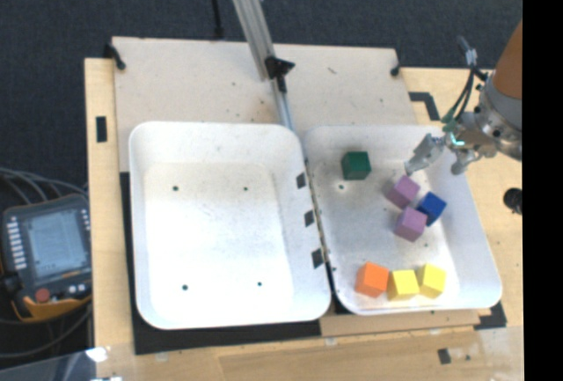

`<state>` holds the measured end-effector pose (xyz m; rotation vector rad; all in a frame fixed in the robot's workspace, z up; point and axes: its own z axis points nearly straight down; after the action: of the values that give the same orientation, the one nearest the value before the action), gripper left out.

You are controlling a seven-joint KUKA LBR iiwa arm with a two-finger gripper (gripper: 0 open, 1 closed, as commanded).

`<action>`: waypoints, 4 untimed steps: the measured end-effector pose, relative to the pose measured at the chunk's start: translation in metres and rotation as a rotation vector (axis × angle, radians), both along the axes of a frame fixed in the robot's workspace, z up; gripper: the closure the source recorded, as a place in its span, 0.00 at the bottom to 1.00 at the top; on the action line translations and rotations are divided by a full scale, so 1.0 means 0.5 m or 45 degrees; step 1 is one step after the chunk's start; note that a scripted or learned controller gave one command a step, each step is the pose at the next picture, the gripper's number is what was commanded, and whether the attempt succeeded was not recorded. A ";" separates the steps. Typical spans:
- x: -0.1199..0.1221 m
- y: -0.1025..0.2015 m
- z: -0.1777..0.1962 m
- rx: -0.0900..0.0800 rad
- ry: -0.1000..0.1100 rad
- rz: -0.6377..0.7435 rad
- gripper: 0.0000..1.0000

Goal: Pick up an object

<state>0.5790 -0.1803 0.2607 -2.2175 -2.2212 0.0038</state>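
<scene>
The tool [438,156] hovers open and empty near the right bin's [479,234] far edge; descending, a finger could clip the purple cube [404,191] crowding the blue cube [431,207].

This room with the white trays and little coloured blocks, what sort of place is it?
Probably a robotics lab: a robot arm's gripper hangs over a white bin of toy blocks, and a handheld control pad sits beside the bench.

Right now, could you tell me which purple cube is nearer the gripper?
The upper purple cube, just below the gripper; the lower purple cube lies farther down.
</scene>
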 end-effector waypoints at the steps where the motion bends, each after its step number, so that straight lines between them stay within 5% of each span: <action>1: 0.002 0.000 0.006 -0.001 -0.006 0.001 0.00; 3: -0.009 -0.005 -0.204 -0.002 -0.001 -0.004 0.00; 4: -0.001 0.009 -0.268 -0.002 -0.030 -0.002 0.00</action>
<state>0.5784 -0.1759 0.1266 -2.2316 -2.2327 -0.0208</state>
